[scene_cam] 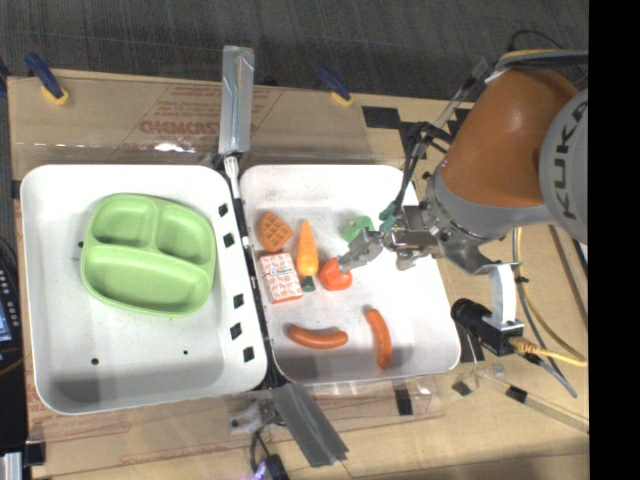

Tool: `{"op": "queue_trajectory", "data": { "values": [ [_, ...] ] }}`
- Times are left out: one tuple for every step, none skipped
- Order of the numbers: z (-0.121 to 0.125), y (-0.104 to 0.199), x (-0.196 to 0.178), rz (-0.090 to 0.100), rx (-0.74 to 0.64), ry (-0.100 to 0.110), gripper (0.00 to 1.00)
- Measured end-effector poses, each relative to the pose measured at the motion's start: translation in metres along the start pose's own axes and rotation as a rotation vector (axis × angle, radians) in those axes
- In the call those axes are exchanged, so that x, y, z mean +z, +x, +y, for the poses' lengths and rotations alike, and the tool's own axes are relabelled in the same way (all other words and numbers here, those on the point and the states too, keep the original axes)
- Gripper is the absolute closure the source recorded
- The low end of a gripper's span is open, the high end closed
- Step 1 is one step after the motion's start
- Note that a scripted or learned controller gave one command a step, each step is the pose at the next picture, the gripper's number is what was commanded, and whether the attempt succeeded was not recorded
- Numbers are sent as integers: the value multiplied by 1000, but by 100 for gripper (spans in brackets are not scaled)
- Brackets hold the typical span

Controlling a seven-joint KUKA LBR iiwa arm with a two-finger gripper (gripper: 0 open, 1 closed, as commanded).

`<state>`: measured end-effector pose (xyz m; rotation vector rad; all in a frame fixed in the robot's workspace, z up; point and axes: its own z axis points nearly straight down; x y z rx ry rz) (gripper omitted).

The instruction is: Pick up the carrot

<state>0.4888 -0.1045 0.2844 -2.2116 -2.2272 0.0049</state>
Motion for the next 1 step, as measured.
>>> {"op": "queue_trajectory", "data": {
  "values": [
    [49, 15, 95, 1, -31, 4, 0]
  ]
}}
